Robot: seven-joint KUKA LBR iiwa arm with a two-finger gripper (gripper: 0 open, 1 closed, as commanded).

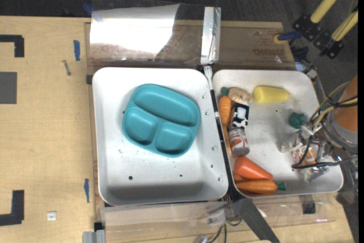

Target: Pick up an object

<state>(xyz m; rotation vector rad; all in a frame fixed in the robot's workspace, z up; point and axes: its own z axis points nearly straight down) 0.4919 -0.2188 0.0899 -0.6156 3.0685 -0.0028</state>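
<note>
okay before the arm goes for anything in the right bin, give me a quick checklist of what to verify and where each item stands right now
1. Gripper is over the right bin: ok, it sits near the right wall.
2. Nothing already between the fingers: cannot tell, wires clutter the view.
3. Finger opening: cannot tell.
4. A free-standing target: ok, the yellow object lies apart from the others.
5. Left-wall pile is separable: not ok, the bottle and the carrots lie packed along the divider.
6. Teal tray stays out of the way: ok, it lies in the left bin.
</note>
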